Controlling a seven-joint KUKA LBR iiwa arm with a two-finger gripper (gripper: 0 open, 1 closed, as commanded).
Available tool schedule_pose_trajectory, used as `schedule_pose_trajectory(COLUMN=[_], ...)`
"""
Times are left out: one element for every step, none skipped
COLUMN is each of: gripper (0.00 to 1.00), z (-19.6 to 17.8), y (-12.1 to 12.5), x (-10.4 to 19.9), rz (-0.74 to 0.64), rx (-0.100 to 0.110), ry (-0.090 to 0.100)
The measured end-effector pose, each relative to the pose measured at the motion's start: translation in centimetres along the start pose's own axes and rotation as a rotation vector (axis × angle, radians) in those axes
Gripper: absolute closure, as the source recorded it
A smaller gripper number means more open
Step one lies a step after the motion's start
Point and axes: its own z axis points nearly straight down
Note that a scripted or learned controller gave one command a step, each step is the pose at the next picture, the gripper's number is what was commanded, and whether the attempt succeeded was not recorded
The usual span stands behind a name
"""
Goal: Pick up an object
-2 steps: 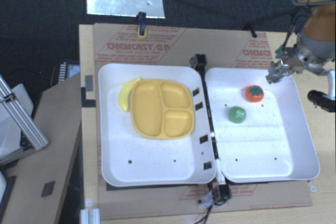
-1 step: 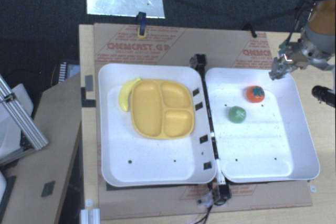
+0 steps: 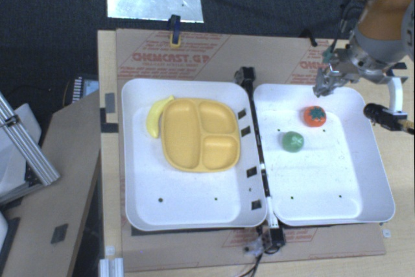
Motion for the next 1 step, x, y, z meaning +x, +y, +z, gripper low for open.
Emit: schedule_pose_trajectory(gripper=[1.0], z=[0.12], y=[-0.53], x=[6.38], rz=[-0.001], rx=[0.001], ry=[0.001])
